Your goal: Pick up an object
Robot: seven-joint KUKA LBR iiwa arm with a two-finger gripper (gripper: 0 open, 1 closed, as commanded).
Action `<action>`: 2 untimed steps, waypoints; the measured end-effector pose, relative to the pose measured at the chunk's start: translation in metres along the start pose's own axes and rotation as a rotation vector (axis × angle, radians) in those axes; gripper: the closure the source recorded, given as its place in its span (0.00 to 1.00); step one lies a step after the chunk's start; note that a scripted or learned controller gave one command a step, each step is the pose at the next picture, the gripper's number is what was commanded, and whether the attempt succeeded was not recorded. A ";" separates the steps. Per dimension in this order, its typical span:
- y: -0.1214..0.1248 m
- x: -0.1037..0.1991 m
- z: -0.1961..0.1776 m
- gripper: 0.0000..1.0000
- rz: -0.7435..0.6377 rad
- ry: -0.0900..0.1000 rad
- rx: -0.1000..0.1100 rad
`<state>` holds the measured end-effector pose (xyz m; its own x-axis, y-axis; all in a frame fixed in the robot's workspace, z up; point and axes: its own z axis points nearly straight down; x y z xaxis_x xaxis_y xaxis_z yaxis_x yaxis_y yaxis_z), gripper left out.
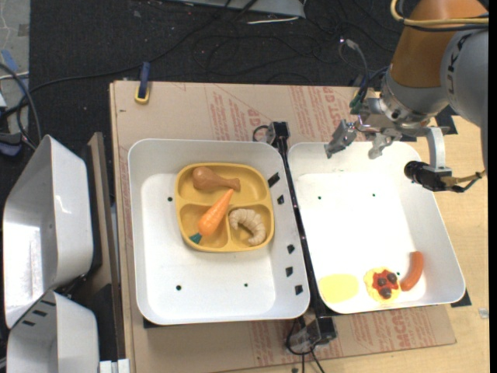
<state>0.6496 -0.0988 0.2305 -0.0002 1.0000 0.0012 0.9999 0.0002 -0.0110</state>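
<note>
My gripper (358,145) hangs over the back edge of the right bin (365,208), its two fingers spread apart with nothing between them. Near that bin's front edge lie a yellow flat disc (338,287), a small red-and-yellow pizza-like toy (382,281) and an orange sausage (412,270), all well forward of the gripper. In the left bin (155,231) a yellow divided plate (186,225) carries a chicken drumstick (215,180), a carrot (216,213) and a shrimp (249,225).
The grey arm with its orange band (435,29) comes in from the upper right. Black clips (281,134) sit along the seam between the bins. Cables lie on the dark floor behind the bench, and white containers (43,216) stand at the left.
</note>
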 end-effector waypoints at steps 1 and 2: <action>0.002 0.000 -0.006 0.00 -0.001 -0.001 -0.011; 0.005 -0.006 0.039 0.00 0.002 -0.002 -0.009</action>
<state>0.6537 -0.1052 0.1916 0.0015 1.0000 -0.0007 1.0000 -0.0015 -0.0024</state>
